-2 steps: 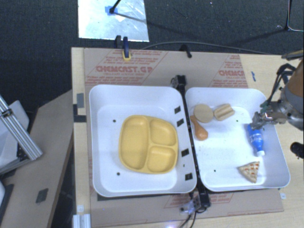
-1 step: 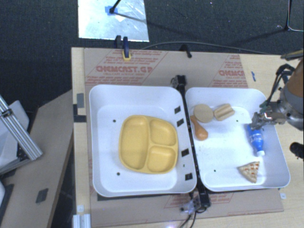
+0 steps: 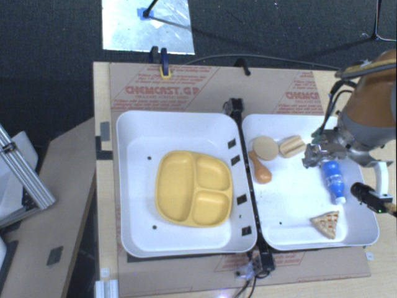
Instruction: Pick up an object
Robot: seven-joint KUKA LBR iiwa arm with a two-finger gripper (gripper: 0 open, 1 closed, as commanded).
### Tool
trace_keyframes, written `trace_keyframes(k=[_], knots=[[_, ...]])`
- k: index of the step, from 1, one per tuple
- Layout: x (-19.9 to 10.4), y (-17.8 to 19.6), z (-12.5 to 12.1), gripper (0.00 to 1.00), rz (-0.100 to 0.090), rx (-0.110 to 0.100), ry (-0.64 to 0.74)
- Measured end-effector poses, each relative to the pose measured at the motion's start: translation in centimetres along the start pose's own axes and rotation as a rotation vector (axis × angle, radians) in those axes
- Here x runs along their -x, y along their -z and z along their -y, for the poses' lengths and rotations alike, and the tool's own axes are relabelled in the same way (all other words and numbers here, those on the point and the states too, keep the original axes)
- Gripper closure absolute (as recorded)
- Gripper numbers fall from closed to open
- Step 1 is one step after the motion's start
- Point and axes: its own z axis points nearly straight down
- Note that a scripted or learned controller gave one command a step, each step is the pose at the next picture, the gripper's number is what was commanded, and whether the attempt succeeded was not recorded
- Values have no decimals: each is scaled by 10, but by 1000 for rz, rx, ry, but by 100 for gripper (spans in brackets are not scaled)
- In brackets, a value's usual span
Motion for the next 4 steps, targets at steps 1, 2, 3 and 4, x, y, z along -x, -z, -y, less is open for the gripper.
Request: trace_keyframes(k=[1,2,3,4], knots=[[-43,5,-7,100,0,-1,0],[-93,4,-26,100,0,0,-1],[-145,1,-27,100,1,-1,-1],[-195,-2,-33,100,-1,-1,0]])
